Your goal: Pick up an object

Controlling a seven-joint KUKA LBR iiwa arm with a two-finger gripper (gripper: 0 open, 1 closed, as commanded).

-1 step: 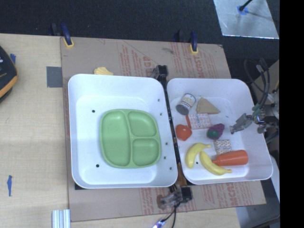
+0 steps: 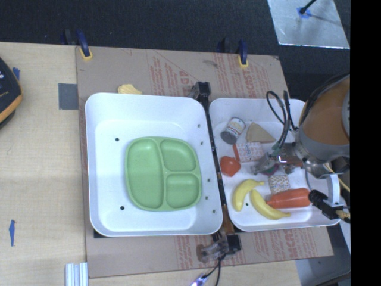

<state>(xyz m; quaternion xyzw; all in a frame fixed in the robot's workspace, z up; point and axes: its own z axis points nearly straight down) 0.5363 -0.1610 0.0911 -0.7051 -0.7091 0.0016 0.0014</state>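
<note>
Left bin (image 2: pixel 101 159): one green divided plate (image 2: pixel 162 173), flat; right bin (image 2: pixel 235 216): small can (image 2: pixel 233 130), red spoon (image 2: pixel 230 164), two bananas (image 2: pixel 257 199), orange carrot (image 2: pixel 289 198) lying lengthwise left to right along the near wall; hand (image 2: pixel 275 160) low over the bin's middle, carrot just beside and nearer the viewer; whether the hand is apart or together I cannot tell.
</note>
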